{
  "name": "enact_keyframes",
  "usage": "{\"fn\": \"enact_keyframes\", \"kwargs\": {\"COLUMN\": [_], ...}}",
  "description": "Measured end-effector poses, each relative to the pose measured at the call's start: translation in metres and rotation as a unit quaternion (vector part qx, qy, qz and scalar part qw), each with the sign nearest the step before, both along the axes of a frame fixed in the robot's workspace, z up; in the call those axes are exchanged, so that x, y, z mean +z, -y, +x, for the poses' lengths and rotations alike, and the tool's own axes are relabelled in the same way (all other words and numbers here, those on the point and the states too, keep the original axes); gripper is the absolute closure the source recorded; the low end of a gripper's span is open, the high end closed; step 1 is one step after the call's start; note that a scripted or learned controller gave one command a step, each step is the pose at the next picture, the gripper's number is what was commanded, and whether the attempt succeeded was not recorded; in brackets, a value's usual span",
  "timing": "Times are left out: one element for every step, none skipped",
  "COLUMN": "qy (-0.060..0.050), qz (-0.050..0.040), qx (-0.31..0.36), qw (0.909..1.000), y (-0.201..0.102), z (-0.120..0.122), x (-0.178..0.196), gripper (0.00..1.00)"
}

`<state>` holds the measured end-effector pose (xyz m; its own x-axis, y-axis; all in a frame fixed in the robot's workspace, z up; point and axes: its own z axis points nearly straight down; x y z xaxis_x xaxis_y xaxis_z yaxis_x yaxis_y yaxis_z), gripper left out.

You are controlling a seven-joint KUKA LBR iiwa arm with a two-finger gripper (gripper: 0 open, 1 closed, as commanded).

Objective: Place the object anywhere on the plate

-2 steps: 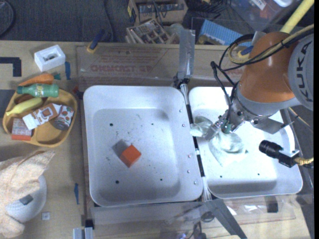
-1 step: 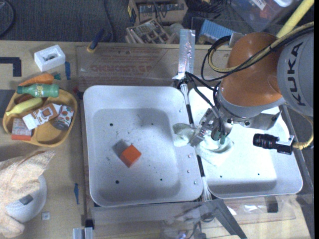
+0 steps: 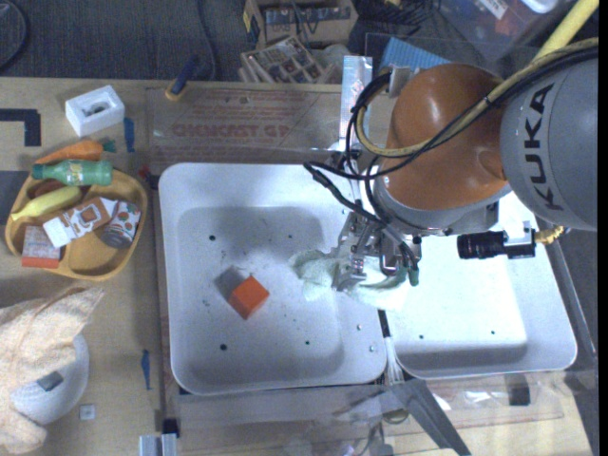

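Note:
An orange cube (image 3: 250, 297) with a grey side lies on the floor of the left white bin (image 3: 190, 350), left of centre. A pale green, plate-like thing (image 3: 317, 271) rests at the left bin's right side and runs under the gripper towards the divide between the bins. My gripper (image 3: 369, 262) hangs over that pale thing, below the arm's orange band (image 3: 442, 136), about a hand's width right of the cube and apart from it. Nothing shows between the cube and the gripper.
The right white bin (image 3: 475, 326) lies under the arm. A wooden bowl (image 3: 81, 259) of toy food sits left of the bins, with a small white box (image 3: 95, 110) behind it and a pale cloth bag (image 3: 38, 359) in front. Cables hang around the wrist.

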<state>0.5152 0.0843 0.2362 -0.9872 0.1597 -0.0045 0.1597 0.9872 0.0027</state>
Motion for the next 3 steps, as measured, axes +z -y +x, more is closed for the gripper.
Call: {"fn": "enact_keyframes", "kwargs": {"qy": [-0.002,0.000,0.001], "qz": [-0.0006,0.0002,0.0003], "qx": [0.078,0.081,0.081], "qw": [0.9970,0.9967,0.9967], "y": [-0.046,-0.098,-0.098], "z": [-0.006,-0.010,-0.010], "x": [-0.014,-0.011,-0.011], "gripper": [1.00,1.00,0.00]}}
